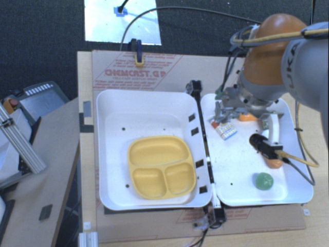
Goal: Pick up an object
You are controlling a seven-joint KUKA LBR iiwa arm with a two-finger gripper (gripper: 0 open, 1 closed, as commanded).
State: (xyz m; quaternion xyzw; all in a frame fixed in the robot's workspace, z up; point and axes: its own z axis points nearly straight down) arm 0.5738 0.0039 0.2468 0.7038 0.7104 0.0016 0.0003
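Tray in left bin, apparently flat

left bin: yellow tray fills front, back half free. right bin: arm overhangs back, small box left, green ball front, middle floor bare.

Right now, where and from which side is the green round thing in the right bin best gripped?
Probably from straight above, closing across its middle: the green round thing looks rounded and lies on the floor of the right bin, apart from its walls.
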